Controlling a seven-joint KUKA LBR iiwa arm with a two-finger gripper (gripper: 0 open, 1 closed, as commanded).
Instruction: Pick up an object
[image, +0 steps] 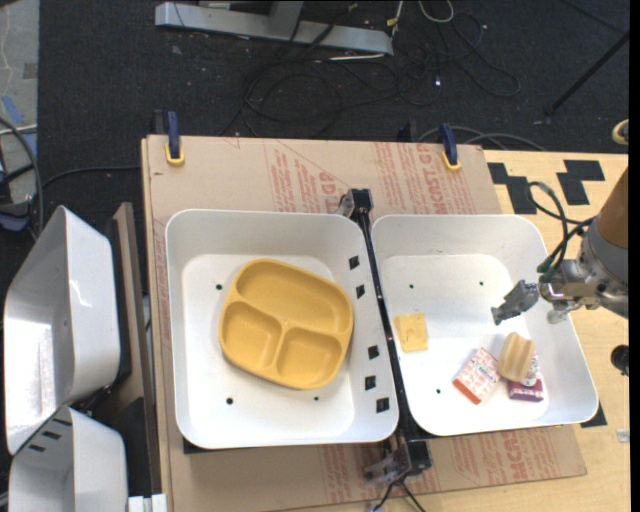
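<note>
Bins sit side by side on the brown bench (300, 470), and nearest the bottom edge of the frame, in the right bin (560, 400), lies a cluster of small things: a red-and-white packet (477, 376), just beside it a tan roll-shaped object (517, 355), and under that roll's lower end a small purple-labelled item (527, 389). The roll's long axis runs nearly up and down the frame, leaning slightly left at its top end. A little farther up and left, near the divider, a flat yellow square piece (412, 332) rests apart from the cluster. The left bin (190, 400) holds a yellow divided plate (285, 324), tilted so its long axis runs from upper left to lower right. The gripper (518, 300) hangs over the right bin's upper right part, just above the roll; whether its pincer is spread or closed cannot be told.
</note>
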